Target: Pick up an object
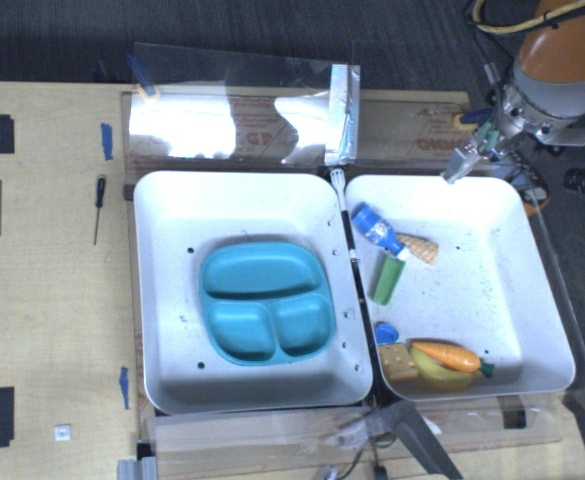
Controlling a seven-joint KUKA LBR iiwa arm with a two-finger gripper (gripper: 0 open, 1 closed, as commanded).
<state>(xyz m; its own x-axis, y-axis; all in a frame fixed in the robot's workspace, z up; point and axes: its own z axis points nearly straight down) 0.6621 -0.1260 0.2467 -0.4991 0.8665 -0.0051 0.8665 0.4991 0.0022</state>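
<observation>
The right bin (492,268) holds several small objects along its left and front sides. A blue and white packet (372,226) lies near the divider, with a tan cone-shaped piece (421,249) beside it. Below them sits a green block (387,279). At the front lie a small blue cap (386,334), a tan piece (398,362), and an orange carrot (450,355) resting on a yellow banana (434,370). My gripper (469,158) hangs at the bin's far right corner, above the rim and away from all the objects.
The left bin (162,218) holds a blue divided plate (267,300). A clear plastic sheet (242,118) stands behind the bins. A screwdriver (98,206) lies on the bench at left. The orange-banded arm (562,38) fills the upper right corner.
</observation>
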